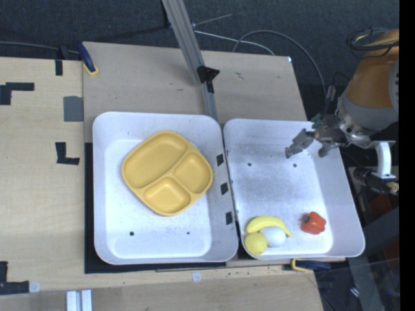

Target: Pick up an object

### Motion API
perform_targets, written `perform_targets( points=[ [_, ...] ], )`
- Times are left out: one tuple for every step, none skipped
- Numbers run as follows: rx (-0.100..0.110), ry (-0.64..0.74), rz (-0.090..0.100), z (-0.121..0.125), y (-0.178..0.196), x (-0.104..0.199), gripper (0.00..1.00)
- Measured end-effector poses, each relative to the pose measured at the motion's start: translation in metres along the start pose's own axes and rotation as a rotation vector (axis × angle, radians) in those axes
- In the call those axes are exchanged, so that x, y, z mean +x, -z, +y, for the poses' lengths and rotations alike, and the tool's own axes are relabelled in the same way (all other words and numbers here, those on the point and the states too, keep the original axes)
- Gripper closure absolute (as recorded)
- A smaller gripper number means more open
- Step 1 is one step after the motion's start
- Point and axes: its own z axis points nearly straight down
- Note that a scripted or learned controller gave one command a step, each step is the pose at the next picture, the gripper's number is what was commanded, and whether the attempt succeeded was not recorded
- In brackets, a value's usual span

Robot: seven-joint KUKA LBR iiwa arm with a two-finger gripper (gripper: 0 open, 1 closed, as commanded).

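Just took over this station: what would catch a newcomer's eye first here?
The big yellow divided tray in the left bin. Next, the small cluster at the right bin's near edge: a banana, a yellow ball, a white ball, and a red pepper apart to their right. The claw hangs over that bin's far right.

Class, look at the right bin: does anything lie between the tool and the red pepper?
Nothing visible does. The tool is over the far part of the right bin; bare floor separates it from the red pepper.
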Motion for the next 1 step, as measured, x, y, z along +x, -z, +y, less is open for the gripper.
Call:
perform_targets(
  points=[
    [0.000,0.000,0.000,-0.0001,0.0000,0.0000,0.00]
  ],
)
